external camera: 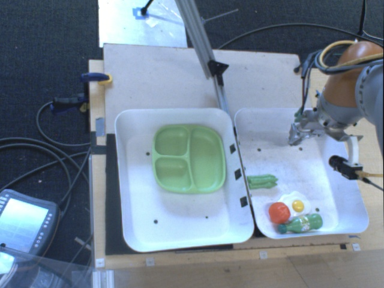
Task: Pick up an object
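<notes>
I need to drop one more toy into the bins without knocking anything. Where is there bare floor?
Right bin: bare floor from the far wall to the green pod, left of the gripper. Its near end is crowded: tomato, fried egg, green bottle. Left bin: bare strips around the green tray, widest along the near wall.

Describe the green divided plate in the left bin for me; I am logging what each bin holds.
The light green divided plate looks like moulded plastic, a rounded square with a raised rim. Ridges split it into three compartments: two smaller ones on its left side, one above the other, and one long one on its right. It lies flat and face up, slightly rotated, on the floor of the left white bin, toward the bin's upper middle. No item is seen in its compartments, and only the bin touches it.
</notes>
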